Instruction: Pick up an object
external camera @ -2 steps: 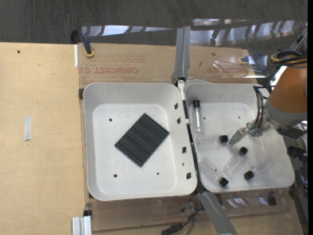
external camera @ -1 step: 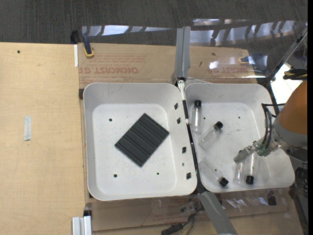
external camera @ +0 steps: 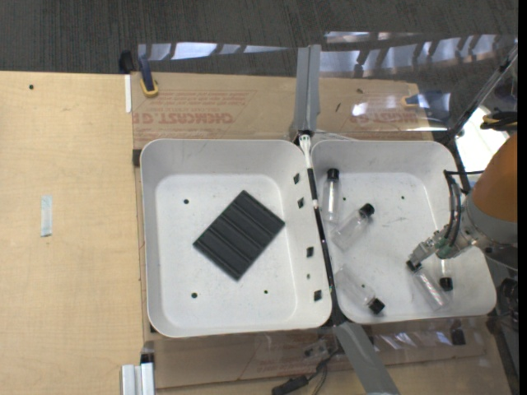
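Down front in the right bin [external camera: 387,159], a clear vial [external camera: 363,296]; claw [external camera: 424,256] low beside another vial [external camera: 431,287], grip state impossible to tell.

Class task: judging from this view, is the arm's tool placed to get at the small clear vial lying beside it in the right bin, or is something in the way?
Probably yes. The tool is low in the right bin, close to the clear vial with its black cap, and nothing lies between them. The other vials lie apart.
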Tool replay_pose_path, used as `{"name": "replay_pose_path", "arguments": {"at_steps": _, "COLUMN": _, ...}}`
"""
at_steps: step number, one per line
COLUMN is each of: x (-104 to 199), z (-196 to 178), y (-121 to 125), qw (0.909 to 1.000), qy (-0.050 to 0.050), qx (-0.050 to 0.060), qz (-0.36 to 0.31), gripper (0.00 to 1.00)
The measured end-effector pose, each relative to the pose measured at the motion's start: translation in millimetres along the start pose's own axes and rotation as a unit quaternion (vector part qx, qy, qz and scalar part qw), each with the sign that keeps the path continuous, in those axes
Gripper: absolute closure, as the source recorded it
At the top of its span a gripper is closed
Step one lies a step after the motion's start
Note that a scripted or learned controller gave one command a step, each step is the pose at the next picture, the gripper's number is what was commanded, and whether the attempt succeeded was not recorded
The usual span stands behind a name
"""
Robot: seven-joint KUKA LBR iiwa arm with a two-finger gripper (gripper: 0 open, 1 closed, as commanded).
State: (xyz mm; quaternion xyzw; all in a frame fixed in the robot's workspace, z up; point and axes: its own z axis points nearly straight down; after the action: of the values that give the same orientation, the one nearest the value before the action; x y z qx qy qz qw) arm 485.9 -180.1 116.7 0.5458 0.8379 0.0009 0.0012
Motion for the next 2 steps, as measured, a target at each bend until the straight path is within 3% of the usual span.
{"name": "replay_pose_path", "arguments": {"at_steps": 1, "x": 115, "z": -74, "y": 42, "qw": 0.9996, "qy": 0.000, "qx": 0.002, "qz": -0.027, "gripper": 1.00}}
{"name": "replay_pose_path", "arguments": {"at_steps": 2, "x": 155, "z": -132, "y": 111, "qw": 0.9993, "qy": 0.000, "qx": 0.002, "qz": 0.037, "gripper": 1.00}}
